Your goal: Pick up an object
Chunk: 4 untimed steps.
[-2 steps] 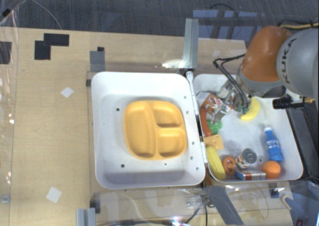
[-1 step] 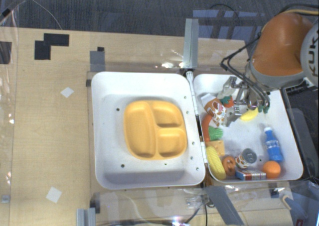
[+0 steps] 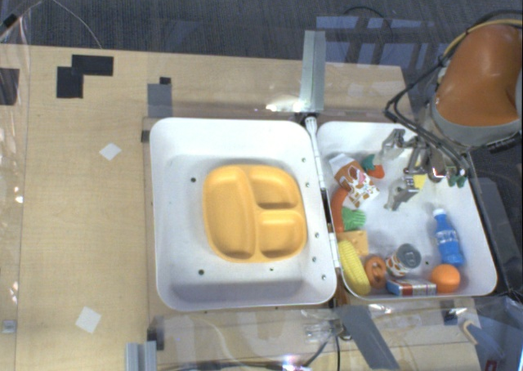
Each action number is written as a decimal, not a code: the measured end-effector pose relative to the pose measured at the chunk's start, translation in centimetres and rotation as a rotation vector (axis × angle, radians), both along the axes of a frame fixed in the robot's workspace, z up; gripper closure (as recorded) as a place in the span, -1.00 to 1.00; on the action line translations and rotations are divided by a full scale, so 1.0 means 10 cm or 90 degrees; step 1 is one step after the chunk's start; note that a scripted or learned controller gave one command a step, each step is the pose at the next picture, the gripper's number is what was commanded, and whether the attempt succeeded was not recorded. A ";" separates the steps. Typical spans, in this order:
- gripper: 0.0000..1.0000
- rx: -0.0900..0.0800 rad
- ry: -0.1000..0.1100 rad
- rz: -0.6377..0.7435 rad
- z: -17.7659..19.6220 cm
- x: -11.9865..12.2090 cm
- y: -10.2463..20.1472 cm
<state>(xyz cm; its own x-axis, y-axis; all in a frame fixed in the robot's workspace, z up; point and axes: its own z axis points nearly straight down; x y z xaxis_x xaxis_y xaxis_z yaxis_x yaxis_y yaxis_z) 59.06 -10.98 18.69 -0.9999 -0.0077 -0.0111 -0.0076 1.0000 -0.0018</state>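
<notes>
Wooden bench bears both bins; over the right bin the gripper hangs with fingers parted, nothing between them, likely poised to descend. Just beside it lies the blue bottle, a likely target, long axis running near to far, cap pointing away. The left bin keeps a yellow tray.

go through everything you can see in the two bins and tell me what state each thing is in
yellow tray: right way up, compartments bare, in the left bin.
blue bottle: lying down, right bin.
corn cob: lying by the divider.
orange: resting in the near corner.
pincer: above the right bin, holding nothing visible.
</notes>
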 end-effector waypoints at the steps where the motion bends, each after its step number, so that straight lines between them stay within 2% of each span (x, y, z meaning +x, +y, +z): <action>1: -1.00 -0.003 -0.012 0.058 -0.64 -0.07 0.22; 2: -1.00 0.002 -0.002 -0.117 -0.93 0.51 -0.17; 3: -1.00 0.004 0.000 -0.340 -0.78 0.31 -0.11; 4: -1.00 0.007 0.001 -0.619 -0.75 0.50 0.28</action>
